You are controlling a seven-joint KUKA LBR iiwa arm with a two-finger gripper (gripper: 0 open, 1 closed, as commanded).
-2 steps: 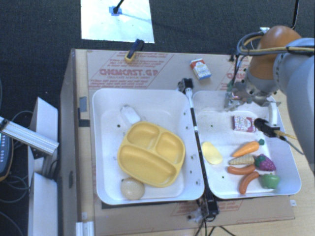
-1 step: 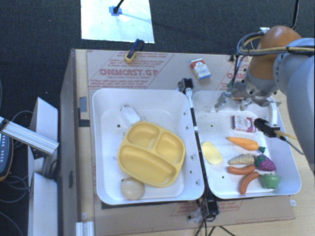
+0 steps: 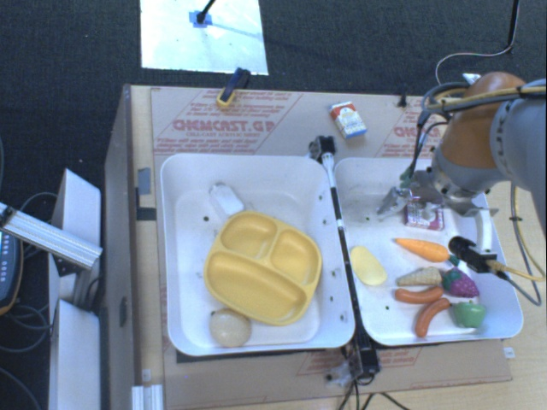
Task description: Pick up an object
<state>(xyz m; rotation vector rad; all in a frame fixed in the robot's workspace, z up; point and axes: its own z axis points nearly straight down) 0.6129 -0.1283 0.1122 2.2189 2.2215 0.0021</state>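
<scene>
A: Carrot (image 3: 422, 248) lies just below our end effector (image 3: 408, 196) and a little to the right, long axis running left-right.

B: Agreed. We can't tell how far it's open, and nothing shows between.

A: Camera position?
B: One fixed camera, mounted above the worktop (image 3: 256, 118), looking down at a slant.

A: Facing?
B: Toward the two white bins, left bin (image 3: 184, 254) and right bin (image 3: 376, 182), side by side near frame centre. The far edge of the worktop lies toward the top of the frame, with dark floor (image 3: 68, 49) beyond it.

A: How near?
B: Moderately far. Both bins fit whole, with floor margin at left and top. The arm (image 3: 479, 135) enters from the right edge.
</scene>
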